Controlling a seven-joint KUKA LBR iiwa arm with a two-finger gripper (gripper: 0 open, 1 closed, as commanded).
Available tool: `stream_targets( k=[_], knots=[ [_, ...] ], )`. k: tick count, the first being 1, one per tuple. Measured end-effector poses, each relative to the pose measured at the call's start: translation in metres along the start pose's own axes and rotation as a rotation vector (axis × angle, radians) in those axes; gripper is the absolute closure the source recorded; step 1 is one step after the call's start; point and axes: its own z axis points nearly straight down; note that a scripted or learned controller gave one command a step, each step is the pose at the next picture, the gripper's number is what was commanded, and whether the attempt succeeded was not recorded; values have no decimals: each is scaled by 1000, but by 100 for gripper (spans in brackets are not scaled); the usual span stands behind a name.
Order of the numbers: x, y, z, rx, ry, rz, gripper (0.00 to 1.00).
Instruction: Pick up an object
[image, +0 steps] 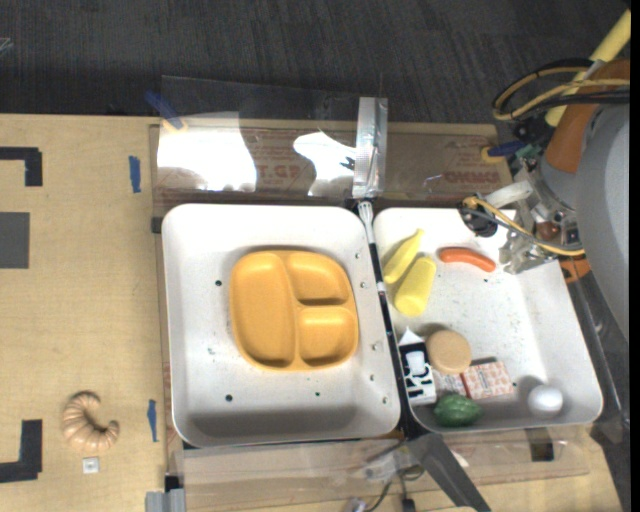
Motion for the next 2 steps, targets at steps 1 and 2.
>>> stream_targets(
  k=[1, 2],
  knots=[
    [8, -68, 2, 5, -3, -6, 100],
    [-39, -121, -26, 4, -1, -45, 100]
  ],
)
